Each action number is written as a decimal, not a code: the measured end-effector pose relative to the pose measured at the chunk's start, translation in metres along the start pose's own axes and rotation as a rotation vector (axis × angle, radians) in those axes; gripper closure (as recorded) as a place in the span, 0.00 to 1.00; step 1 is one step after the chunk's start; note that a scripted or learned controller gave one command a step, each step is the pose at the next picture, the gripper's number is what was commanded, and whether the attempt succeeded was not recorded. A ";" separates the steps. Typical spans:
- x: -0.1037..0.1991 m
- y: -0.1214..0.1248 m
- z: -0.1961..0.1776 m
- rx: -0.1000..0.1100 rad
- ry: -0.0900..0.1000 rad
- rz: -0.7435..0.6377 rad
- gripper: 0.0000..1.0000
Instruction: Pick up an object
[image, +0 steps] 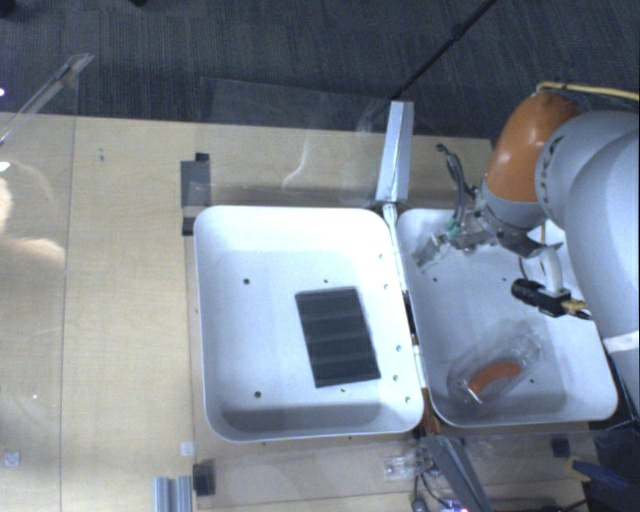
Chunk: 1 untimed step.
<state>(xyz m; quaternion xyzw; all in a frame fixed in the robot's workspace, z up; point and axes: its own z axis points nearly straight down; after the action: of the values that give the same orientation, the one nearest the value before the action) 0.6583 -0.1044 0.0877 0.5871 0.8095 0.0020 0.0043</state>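
- Bench (110, 330): pale wood top, as I see it from the overhead camera; it carries two shallow white bins side by side.
- Left bin (225, 300): white, with rounded corners and small dark holes dotted over its floor.
- Dark ribbed panel (337, 336): a flat, charcoal rectangle with crosswise ridges, lying flat near the middle of the left bin floor, its long axis tilted roughly from 11 to 5 o'clock. Nothing touches it.
- Right bin (590, 390): white, set just beside the left bin along a shared edge.
- Clear packet with an orange-red piece inside (496, 374): it lies on the right bin floor toward 6 o'clock of that bin, near the front wall, and the wrapping is crinkled and glossy. I cannot make out what the orange-red piece is.
- Arm (590, 200): grey body with an orange band, coming in from 3 o'clock and covering the upper right part of the right bin.
- Gripper (440, 246): low over the right bin toward its 11 o'clock corner, well apart from the packet. I cannot tell how it is set, and I see no object in it.
- Metal post (396, 150): upright at 12 o'clock, above the seam between the bins.
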 end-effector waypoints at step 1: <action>0.001 0.004 -0.013 -0.008 -0.004 -0.011 1.00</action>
<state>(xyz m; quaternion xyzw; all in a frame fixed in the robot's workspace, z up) 0.6613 -0.1018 0.1011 0.5828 0.8126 0.0043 0.0084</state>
